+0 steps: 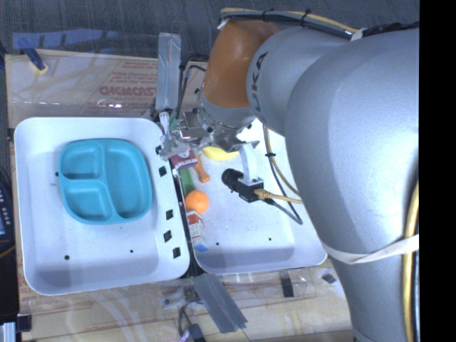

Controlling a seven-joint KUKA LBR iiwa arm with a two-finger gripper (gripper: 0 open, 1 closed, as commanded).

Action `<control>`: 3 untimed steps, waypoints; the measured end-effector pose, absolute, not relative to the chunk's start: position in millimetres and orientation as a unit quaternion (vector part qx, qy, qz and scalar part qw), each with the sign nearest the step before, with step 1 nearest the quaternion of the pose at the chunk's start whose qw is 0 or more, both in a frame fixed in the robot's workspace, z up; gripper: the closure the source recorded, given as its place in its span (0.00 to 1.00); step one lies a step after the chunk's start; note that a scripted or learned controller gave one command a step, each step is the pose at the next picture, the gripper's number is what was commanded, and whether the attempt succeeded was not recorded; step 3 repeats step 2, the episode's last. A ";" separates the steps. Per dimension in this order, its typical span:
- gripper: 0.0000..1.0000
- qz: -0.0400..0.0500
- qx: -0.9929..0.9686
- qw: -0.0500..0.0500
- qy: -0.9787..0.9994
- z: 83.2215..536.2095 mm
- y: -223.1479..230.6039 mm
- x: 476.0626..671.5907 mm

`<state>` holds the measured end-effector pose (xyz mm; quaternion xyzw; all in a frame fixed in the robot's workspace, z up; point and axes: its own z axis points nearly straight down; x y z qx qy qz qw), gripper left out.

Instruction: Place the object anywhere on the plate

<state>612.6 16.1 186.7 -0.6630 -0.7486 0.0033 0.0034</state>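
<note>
The tool (179, 142) sits low at the right bin's (281, 251) left wall, among a yellow piece (217, 153), a carrot (201, 172) and an orange ball (197, 202). Its opening is impossible to tell. The blue plate (105, 179) lies in the left bin (85, 266).

A blue plate (105, 180) lies in the left bin (43, 262). In the right bin (285, 251), the gripper (178, 144) is low at the left wall, near an orange ball (197, 202) and a yellow piece (217, 153)
</note>
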 end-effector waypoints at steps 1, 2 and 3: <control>1.00 0.003 -0.616 0.004 -0.788 232.4 53.1 566.2; 0.00 0.004 -0.616 0.004 -0.788 232.1 52.9 566.1; 0.00 0.004 -0.616 0.004 -0.788 232.1 52.9 566.1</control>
